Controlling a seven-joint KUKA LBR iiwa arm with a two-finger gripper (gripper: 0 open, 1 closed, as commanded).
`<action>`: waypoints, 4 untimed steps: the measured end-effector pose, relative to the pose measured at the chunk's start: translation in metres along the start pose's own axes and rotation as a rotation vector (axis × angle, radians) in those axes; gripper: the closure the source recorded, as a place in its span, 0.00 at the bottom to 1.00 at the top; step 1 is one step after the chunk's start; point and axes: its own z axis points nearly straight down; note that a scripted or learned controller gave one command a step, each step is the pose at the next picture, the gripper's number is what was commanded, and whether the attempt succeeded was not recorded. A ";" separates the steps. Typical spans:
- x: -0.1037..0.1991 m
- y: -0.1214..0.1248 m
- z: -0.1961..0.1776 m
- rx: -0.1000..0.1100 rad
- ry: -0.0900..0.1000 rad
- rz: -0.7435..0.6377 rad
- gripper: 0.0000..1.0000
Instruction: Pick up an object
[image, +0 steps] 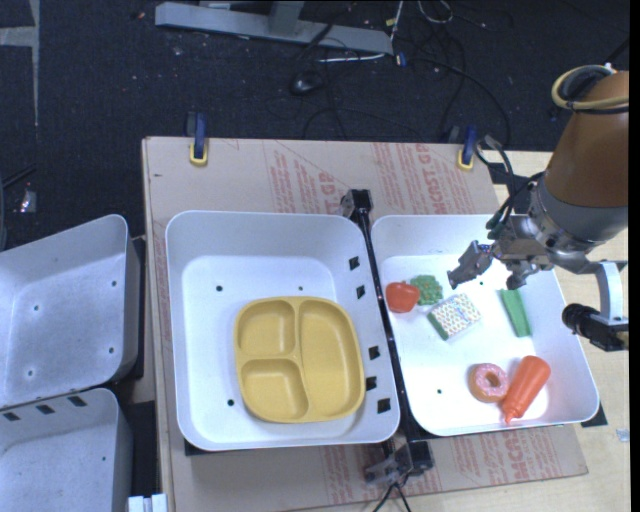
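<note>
We see the small white-and-green patterned block (455, 316) lying mid-right in the frame, in the right white bin (578, 385), beside a red tomato-like piece (402, 296). Just above it hangs the dark two-finger gripper (492, 265), jaws spread, grasping nothing. Left bin holds a yellow divided tray (298, 358).

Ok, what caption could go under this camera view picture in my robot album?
The robot's gripper hovers over the right bin of toy food while a yellow tray sits in the left bin.
</note>
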 end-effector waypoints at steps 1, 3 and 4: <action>0.000 0.002 -0.006 -0.012 -0.002 -0.002 0.00; 0.010 -0.009 0.112 -0.006 0.000 -0.001 0.00; 0.008 -0.007 0.162 -0.016 -0.007 0.001 0.00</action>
